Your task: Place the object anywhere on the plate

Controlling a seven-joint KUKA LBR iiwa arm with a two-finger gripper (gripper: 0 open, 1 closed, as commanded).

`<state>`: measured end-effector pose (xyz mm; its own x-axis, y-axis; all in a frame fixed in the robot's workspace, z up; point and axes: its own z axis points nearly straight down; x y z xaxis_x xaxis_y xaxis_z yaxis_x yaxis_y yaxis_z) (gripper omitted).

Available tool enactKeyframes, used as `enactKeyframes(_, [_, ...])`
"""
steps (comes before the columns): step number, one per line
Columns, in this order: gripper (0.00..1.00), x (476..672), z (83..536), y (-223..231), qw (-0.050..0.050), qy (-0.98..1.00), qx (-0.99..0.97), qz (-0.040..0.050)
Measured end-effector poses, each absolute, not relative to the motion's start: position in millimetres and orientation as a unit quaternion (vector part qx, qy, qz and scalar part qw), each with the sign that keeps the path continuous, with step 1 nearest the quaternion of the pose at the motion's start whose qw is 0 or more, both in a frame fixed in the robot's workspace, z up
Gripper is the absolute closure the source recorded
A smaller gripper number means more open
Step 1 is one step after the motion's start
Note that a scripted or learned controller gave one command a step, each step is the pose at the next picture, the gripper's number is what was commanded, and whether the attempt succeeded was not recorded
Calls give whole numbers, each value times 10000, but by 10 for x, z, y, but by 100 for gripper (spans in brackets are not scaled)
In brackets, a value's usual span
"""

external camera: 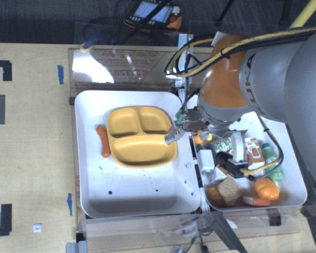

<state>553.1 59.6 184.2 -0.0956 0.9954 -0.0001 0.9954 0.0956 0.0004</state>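
Note:
A yellow plate (pixel 132 123) with three compartments lies in the left white bin (pixel 131 196). Just left of the plate, on the bin floor, lies an orange sausage-shaped toy (pixel 104 141). My gripper (pixel 174 135) hangs at the plate's right edge, over the seam between the upper right and lower compartments. The grey wrist and its orange band (pixel 224 91) rise behind it, above the divider between the bins. I see nothing held at the gripper's tip.
The right bin (pixel 297 191) holds several toy foods: a bread slice (pixel 229 191), an orange fruit (pixel 267 188), a small carton (pixel 253 152) and a white block (pixel 205 159). The arm covers that bin's upper part. A handheld screen (pixel 150 12) lies beyond the bins.

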Motion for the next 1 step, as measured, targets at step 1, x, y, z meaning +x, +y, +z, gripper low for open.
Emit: enactKeyframes(1, [0, 5726, 1845, 826, 14, 8177, 5757, 10])
